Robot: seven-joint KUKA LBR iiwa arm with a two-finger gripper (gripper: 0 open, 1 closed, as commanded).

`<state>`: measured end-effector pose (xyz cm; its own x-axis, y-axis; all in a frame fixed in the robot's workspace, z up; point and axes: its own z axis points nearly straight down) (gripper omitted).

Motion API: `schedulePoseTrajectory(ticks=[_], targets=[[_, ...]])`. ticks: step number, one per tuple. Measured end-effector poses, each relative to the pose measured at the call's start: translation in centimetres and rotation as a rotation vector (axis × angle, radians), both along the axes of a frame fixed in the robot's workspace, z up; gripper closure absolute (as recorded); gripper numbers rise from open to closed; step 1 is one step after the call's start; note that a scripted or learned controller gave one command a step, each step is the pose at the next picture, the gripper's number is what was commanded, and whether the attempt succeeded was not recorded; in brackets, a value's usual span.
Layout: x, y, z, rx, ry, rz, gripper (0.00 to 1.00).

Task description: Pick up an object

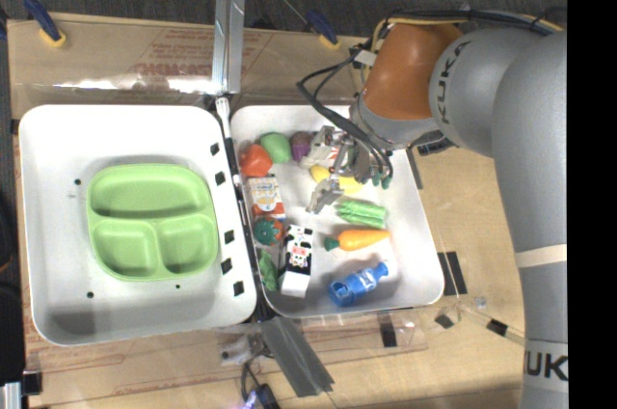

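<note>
Grey arm (501,108) with orange band overhangs right white bin (424,243). End effector (333,183) low among toys, above plastic orange carrot (359,240), beside green ridged vegetable (361,211); finger opening indeterminate. Blue bottle (357,285) near front wall.

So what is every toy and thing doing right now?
Gripper: low in the right bin, over the toys.
Green tray: flat in the left bin.
Carrot: lying on its side.
Blue bottle: lying down near the front wall.
Milk carton: lying by the divider.
Right bin: holds the toys.
</note>
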<state>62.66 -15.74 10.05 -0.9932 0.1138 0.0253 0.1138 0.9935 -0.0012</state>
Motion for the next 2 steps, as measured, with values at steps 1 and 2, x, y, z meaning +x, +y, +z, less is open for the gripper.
schedulePoseTrajectory(ticks=[1,2], targets=[[0.00,0.00,0.00,0.000,0.000,0.000,0.00],[0.00,0.00,0.00,0.000,0.000,0.000,0.00]])
